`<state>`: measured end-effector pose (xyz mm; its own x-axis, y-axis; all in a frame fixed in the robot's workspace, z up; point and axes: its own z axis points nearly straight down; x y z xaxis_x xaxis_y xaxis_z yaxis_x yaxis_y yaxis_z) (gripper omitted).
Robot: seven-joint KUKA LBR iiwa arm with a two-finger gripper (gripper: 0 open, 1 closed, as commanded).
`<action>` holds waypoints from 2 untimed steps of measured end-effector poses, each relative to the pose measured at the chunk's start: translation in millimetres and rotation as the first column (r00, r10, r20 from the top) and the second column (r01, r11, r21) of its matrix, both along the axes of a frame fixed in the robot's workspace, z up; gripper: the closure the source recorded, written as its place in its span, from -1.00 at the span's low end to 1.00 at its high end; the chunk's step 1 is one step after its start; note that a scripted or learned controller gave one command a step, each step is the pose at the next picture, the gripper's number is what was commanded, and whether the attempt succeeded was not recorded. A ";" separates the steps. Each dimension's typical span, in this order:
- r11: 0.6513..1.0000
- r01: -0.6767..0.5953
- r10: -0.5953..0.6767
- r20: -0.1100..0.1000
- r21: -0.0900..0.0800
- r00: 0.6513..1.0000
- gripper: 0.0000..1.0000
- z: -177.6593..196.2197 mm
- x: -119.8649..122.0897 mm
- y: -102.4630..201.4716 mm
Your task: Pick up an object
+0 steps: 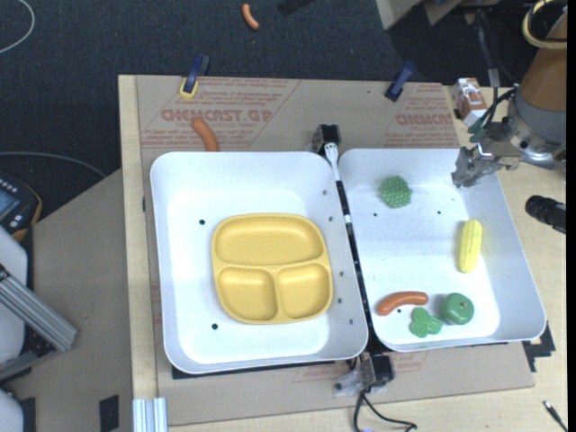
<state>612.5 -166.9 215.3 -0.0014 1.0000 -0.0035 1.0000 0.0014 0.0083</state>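
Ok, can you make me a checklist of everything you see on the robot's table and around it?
Surface: wooden bench bearing a left bin and a right bin, side by side.
Job's things: in the right bin, a green bumpy ball, a yellow corn cob, an orange sausage, a green leafy piece and a round green fruit.
Clutter: yellow divided plate in the left bin; an orange sausage on the bench; another on the floor.
Grippers: end effector above the right bin's far right corner, holding nothing.
Cables: wire at the bench's near edge.
Surroundings: dark carpet; clamps at the far edge.
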 end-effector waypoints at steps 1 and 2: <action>1.000 0.001 -0.001 -0.003 0.002 1.000 1.00 10.7 0.9 -0.1; 1.000 -0.004 0.004 -0.005 0.003 1.000 1.00 0.0 20.1 47.8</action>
<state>632.7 -119.1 215.3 -0.0051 1.0000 -0.0004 1.0000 0.0051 0.0038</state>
